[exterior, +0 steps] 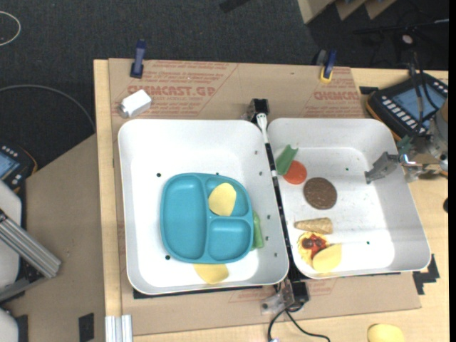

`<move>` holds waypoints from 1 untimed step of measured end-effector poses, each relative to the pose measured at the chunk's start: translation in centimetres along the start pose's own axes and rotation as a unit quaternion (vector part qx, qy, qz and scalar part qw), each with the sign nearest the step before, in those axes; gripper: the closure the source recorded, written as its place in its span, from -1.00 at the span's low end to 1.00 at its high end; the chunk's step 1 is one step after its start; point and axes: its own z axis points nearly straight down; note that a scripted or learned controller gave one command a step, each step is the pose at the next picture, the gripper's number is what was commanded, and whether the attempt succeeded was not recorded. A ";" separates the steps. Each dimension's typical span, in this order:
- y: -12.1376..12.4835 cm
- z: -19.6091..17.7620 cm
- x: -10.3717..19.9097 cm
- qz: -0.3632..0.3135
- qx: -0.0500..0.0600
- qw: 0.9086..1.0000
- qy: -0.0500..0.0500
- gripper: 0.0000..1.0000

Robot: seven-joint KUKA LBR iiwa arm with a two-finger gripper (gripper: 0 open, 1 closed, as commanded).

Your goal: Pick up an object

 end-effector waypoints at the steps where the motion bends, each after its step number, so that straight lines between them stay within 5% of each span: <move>1: -4.7 -14.9 -1.4 0.001 -0.008 1.000 -0.004 -1.00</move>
